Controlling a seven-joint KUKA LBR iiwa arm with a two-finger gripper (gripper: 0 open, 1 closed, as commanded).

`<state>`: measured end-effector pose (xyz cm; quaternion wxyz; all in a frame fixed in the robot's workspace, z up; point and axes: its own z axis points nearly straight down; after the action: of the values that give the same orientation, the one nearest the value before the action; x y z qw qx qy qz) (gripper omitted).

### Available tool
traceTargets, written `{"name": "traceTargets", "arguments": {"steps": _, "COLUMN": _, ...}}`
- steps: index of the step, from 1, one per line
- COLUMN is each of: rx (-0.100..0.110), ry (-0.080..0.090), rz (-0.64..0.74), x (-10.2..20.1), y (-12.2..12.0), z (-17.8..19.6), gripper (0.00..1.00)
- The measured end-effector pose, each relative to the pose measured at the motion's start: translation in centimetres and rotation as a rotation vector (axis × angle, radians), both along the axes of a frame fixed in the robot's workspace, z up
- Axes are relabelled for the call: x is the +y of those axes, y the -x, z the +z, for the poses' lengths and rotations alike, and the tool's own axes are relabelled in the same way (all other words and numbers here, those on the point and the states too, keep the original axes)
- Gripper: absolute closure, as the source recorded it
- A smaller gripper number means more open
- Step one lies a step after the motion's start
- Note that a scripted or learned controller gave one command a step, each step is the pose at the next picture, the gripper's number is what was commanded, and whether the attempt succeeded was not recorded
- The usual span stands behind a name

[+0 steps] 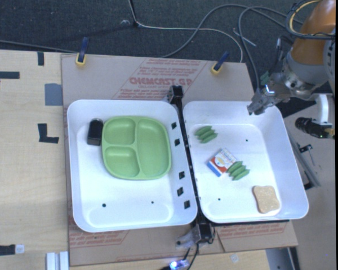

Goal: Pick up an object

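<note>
The right bin (281, 134) holds a small green ridged piece (205, 133), a little red, white and blue packet (220, 162), a second green ridged piece (238, 170) touching the packet, and a tan bread-like slice (266, 199). My gripper (259, 105) hovers at the far right rim of that bin, apart from every object, with nothing seen between its fingers. In the left bin (79, 167) lies a green divided plate (137, 147) with a black block (94, 132) at its left edge.
Black clips (180, 176) run along the seam between the bins. Cables (214, 16) trail over the dark mat behind the cardboard sheet (158, 77). Yellow clamps (80, 58) hold that sheet's far edge.
</note>
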<state>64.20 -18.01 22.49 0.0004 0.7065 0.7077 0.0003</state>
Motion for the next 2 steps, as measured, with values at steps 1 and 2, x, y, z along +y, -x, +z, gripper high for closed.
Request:
{"name": "traceTargets", "arguments": {"steps": 1, "rx": 0.003, "ry": 0.0, "rz": 0.001, "x": 4.9, "y": 0.8, "z": -0.1, "gripper": 1.0}}
{"name": "traceTargets", "arguments": {"steps": 2, "rx": 0.003, "ry": 0.0, "rz": 0.002, "x": 10.0, "y": 0.1, "z": -1.1, "gripper": 1.0}}
